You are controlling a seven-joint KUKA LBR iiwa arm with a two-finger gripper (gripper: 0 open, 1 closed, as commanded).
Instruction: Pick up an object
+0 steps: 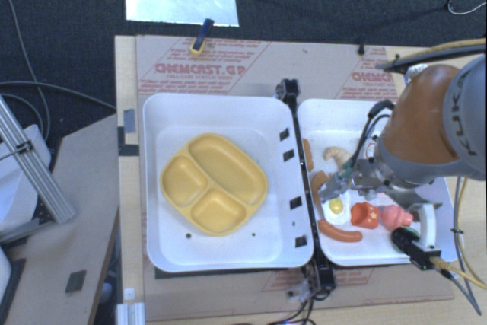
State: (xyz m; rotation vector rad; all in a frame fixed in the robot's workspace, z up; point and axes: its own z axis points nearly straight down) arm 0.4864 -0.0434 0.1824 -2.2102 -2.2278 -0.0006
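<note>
My gripper (339,185) is low in the right bin (335,118), over its front half, among toy food. A fried egg (335,206) lies just below the fingertips. To its right sit a red pepper (365,215) and a pink piece (396,218). A sausage (340,234) lies near the bin's front wall. A brown sausage-like piece (319,184) is at the left of the gripper, and a beige piece (335,155) lies behind it. I see nothing held between the fingers.
The left bin (175,118) holds a yellow divided tray (214,183). A black divider with clips (297,164) runs between the bins. A thin orange stick (307,154) lies along the right bin's left wall. The arm covers the right bin's right side.
</note>
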